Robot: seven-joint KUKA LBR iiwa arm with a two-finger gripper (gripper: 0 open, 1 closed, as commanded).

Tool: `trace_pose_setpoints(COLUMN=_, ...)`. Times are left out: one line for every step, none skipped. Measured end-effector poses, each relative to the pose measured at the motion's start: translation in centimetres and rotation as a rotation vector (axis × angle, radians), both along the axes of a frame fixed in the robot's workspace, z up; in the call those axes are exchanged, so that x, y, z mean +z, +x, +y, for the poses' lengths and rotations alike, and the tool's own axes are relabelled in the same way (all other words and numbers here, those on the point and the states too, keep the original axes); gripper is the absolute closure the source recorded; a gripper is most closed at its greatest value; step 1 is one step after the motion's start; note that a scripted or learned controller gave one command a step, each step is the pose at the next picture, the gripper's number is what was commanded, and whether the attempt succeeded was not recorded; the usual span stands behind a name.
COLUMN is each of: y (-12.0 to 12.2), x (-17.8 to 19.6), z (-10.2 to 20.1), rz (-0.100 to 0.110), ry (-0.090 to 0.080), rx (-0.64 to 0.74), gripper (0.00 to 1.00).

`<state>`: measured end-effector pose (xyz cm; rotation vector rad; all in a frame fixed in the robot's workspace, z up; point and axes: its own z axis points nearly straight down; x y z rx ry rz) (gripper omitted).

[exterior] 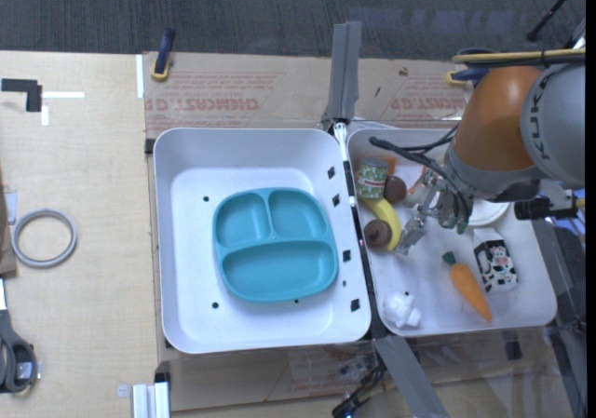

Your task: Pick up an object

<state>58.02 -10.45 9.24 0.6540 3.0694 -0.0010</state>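
Mirrored red lettering runs across the cardboard (244,92) at the top of the frame, too reversed and faint to read. In the left bin (177,221) sits a blue divided plate (276,244). The right bin (521,309) holds a green-labelled can (372,178), a banana (385,217), two brown balls, a carrot (468,289), a cow-patterned item (494,266) and a white crumpled lump (402,311). The gripper (416,221) hangs just right of the banana; whether it's clenched or released, can't tell.

The right bin's (521,318) near floor lies open between the white lump (402,311) and carrot (468,289); banana (385,221) and can (372,178) crowd its left wall.
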Motion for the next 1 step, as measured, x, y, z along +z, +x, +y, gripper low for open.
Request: trace_pose_setpoints(y=-1.11, x=-0.06, z=0.93, rz=0.003, ry=0.001, rx=-0.178, gripper=0.0)
